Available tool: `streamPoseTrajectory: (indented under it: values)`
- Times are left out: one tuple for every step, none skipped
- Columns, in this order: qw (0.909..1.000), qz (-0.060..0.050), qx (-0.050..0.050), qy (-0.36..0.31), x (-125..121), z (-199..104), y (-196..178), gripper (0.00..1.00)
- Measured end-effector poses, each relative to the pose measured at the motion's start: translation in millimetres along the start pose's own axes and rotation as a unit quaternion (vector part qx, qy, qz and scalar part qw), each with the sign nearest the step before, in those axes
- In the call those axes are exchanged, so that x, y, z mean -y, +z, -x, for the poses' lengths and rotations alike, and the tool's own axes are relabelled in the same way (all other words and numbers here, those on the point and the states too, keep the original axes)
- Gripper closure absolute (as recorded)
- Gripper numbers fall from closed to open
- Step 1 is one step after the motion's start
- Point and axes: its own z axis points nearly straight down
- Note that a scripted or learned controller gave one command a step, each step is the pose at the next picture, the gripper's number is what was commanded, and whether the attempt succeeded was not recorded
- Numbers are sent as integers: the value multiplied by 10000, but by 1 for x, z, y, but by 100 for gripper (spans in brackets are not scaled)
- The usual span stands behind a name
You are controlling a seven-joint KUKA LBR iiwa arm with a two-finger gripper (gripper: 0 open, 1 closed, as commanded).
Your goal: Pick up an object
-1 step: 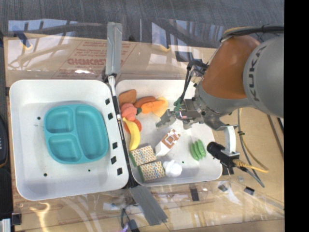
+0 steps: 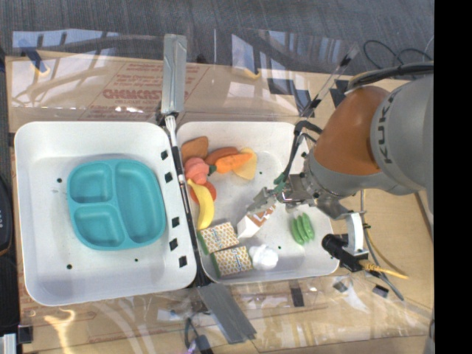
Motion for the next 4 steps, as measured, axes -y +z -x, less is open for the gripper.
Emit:
streamPoseTrajectory:
  values:
    - [9963,21,6,-855,-23,-15,19,0]
    - [9974,28,8,-715,-29,-6,72,0]
    - [9970,47,17,-767,30,18,82,0]
    - [9969,43,21,-791,29,19,74,100]
